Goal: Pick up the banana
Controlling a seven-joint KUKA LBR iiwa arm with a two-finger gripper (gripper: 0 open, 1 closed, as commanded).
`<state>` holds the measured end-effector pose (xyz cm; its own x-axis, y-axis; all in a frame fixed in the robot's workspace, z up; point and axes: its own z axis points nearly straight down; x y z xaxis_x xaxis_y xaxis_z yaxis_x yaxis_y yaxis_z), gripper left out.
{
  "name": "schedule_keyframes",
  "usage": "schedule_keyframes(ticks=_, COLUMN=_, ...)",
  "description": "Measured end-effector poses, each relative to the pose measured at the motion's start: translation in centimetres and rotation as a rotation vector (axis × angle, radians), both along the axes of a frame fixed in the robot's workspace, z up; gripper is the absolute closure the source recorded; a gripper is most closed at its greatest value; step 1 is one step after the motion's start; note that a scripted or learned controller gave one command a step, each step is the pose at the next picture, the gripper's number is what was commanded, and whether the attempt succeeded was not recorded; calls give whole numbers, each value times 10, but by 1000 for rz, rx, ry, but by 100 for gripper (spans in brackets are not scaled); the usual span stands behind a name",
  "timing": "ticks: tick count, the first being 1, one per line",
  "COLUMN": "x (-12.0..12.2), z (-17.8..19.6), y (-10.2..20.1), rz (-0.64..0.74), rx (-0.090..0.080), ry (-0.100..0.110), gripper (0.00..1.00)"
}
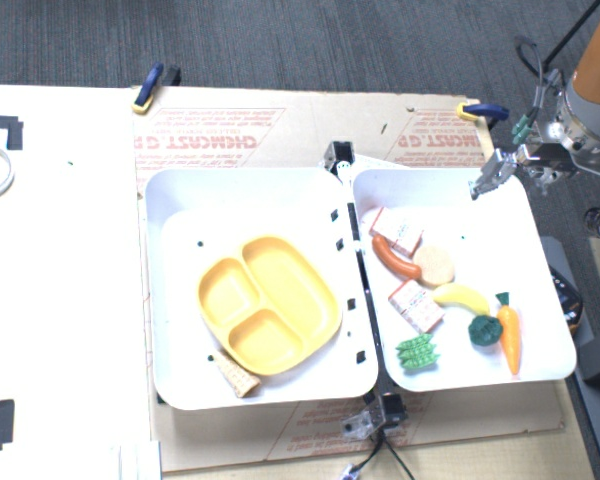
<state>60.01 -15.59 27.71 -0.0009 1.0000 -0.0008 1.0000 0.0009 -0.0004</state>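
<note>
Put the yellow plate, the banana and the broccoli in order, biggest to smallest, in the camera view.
1. yellow plate, by far the biggest.
2. banana.
3. broccoli, smallest, though it looks close to the banana.

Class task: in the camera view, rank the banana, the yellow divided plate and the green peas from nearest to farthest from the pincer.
1. Banana: right bin, middle, closest to the pincer at that bin's upper right corner.
2. Green peas: right bin, lower left.
3. Yellow divided plate: left bin, farthest.
</note>
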Motion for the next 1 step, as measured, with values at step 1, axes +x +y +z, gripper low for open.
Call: schedule_keyframes(ticks=1, x=-91, z=-91, y=19, rz=382, rx=1, ry=-1, gripper=0)
